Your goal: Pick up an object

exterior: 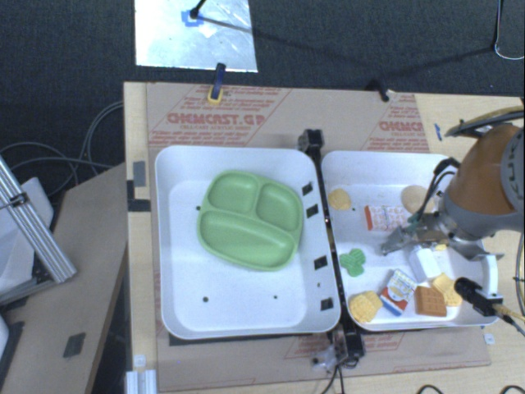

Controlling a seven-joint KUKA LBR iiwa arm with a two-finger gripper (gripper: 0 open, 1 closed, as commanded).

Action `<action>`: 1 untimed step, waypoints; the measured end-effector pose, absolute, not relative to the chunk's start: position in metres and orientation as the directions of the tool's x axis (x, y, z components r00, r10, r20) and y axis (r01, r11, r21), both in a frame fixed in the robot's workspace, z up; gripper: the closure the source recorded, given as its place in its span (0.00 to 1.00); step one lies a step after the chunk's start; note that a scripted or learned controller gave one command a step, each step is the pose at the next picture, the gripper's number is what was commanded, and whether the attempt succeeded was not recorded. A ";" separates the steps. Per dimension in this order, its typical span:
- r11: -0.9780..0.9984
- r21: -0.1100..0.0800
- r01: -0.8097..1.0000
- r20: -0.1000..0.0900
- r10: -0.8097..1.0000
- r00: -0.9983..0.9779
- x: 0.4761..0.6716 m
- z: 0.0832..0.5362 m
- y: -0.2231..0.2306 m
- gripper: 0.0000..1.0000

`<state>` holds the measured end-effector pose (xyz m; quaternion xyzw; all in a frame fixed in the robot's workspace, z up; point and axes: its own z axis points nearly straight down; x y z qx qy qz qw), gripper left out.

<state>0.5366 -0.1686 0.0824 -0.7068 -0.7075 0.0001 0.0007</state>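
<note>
The right bin (361, 164) holds several small toy foods. Among them are a red-and-white packet (384, 217), a tan cookie (339, 199), a tan disc (414, 195) and a green leafy piece (353, 261). Nearer the front lie a round yellow waffle (365, 305), a small red, white and blue box (399, 290), a brown cracker (429, 300) and a white block (424, 263). My gripper (398, 242) reaches in from the right, low over the bin's middle. It sits just below the packet and just above-left of the white block. I see nothing held in it.
A green divided plate (249, 219) lies in the left bin (176, 302). A black divider with clips (320, 220) runs between the bins. The arm's grey body with its orange band (488, 183) covers the right bin's right side. A yellow piece (448, 289) lies beside the cracker.
</note>
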 end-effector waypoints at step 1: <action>0.001 0.003 1.000 0.000 1.000 -0.001 0.538 0.095 -0.169 1.00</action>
